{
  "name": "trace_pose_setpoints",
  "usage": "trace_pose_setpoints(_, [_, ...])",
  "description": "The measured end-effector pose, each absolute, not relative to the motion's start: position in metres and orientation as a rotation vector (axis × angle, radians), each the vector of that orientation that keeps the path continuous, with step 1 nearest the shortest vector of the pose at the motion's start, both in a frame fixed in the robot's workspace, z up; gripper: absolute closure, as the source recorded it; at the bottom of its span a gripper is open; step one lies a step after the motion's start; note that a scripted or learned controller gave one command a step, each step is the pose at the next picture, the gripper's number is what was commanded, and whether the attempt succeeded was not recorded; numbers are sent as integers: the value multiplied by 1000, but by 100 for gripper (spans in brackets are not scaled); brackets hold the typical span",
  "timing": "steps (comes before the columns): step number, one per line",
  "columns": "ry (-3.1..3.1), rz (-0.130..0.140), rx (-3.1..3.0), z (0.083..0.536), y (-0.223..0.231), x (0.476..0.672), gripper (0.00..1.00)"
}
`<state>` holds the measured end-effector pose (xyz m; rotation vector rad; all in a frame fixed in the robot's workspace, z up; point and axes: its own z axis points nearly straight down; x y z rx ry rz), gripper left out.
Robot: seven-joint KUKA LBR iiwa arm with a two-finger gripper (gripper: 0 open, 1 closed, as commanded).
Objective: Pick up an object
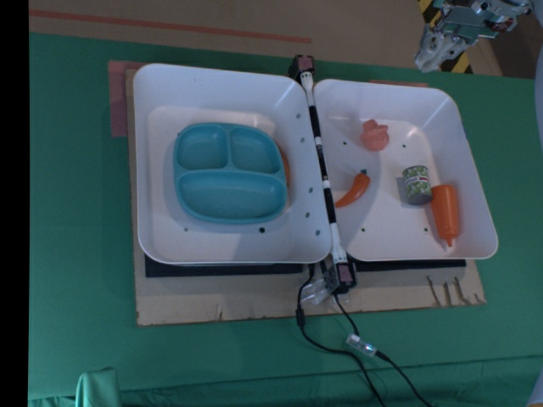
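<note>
Far to the left of the end effector (433, 56) and lower in the view, the left bin (161, 100) holds a teal divided plate (229, 173), lying flat with its large compartment on the near side; an orange thing peeks out from under its right edge, too hidden to name. A black-and-white bar (321, 155) runs along the seam between the bins, with cables (339, 333) trailing from its near end over the green tabletop (76, 227).

In the right bin (467, 142), below the end effector, four things lie apart from one another. An orange chili pepper (354, 190) lies down and to the left, long axis slanted, its thick end toward the upper right and its tip toward the lower left. A pink toy (374, 135) sits nearest beneath the end effector. A small can (416, 185) with a green label lies just left of an orange carrot-like piece (445, 213), which has its long axis nearly upright in the view, narrow end toward the near wall.

The end effector hangs beyond the right bin's far rim, above the tabletop, grasping nothing; whether it is released or clenched I cannot tell.
</note>
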<state>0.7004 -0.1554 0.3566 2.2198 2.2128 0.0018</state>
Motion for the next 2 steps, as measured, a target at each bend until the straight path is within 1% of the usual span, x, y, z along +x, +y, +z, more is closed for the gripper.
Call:
trace_pose_setpoints(1, [2211, 2, 2220, 372, -188, 700, 100])
trace_pose_setpoints(2, [2212, 0, 2222, 327, -188, 642, 100])
